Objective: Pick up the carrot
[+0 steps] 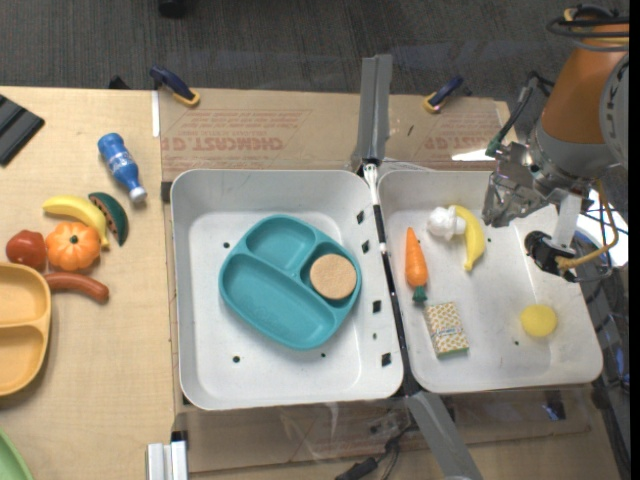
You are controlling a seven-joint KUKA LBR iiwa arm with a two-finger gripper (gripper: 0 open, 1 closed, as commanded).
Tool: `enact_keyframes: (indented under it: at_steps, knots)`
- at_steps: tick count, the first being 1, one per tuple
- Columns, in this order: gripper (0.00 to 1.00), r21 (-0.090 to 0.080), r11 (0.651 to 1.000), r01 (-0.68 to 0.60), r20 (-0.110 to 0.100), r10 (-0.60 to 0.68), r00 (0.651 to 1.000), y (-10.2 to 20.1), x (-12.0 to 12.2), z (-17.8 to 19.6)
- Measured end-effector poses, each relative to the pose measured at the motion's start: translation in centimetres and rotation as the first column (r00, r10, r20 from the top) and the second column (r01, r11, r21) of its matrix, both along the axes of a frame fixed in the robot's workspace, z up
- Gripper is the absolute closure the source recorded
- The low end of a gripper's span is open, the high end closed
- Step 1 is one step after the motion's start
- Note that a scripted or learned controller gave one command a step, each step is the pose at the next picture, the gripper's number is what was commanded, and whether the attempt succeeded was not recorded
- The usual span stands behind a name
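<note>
The carrot (415,259) lay close to the right bin's (575,368) left wall, so not much room on that side. A cracker (446,328) sat just below its tip. Toward the banana (470,236) there was open white floor, plenty of space.

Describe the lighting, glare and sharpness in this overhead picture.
Camera view: even, soft light with faint shadows; the carrot and teal plate are sharp; bright glare washes out the right bin's far right rim beside the gripper, which looks slightly blurred.
</note>
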State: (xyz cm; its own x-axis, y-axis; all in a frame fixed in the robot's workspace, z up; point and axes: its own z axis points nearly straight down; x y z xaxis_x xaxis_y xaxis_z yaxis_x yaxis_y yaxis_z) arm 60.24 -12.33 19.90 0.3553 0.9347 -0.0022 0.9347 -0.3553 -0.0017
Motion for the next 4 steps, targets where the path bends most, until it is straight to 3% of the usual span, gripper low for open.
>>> enact_keyframes:
  at_steps: [1, 2, 3, 4]
  knots:
    - [1.00, 0.001, 0.996, -0.088, -0.001, 0.088, 0.996, 1.1, -3.8, 2.7]
    - [1.00, 0.000, 0.999, -0.042, 0.000, 0.042, 0.999, 2.4, 0.4, -0.1]
    - [1.00, 0.001, 0.997, -0.071, -0.001, 0.071, 0.997, -1.4, -1.2, 0.3]
    - [1.00, 0.001, 0.999, -0.039, -0.001, 0.039, 0.999, 0.2, 0.7, -0.2]
